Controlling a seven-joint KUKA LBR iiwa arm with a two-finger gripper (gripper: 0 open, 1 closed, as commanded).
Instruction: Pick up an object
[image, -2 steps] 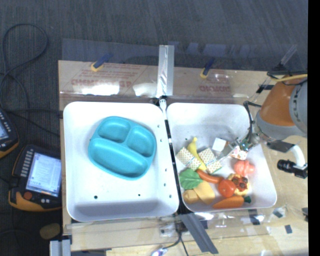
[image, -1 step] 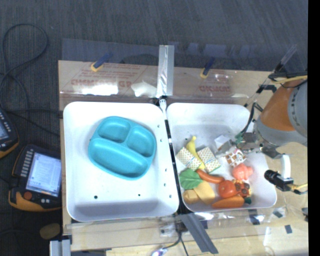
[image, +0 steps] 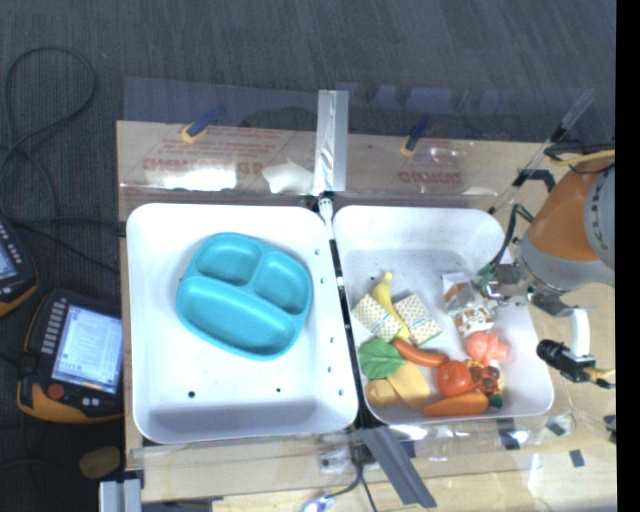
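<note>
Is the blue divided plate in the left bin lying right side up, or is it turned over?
Right side up. The blue divided plate shows its three hollow compartments facing the camera.

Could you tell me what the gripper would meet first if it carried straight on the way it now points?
The gripper reaches leftward into the right bin. Going straight on, it would probably meet the small brown-and-white packet first, though depth is hard to judge.
</note>
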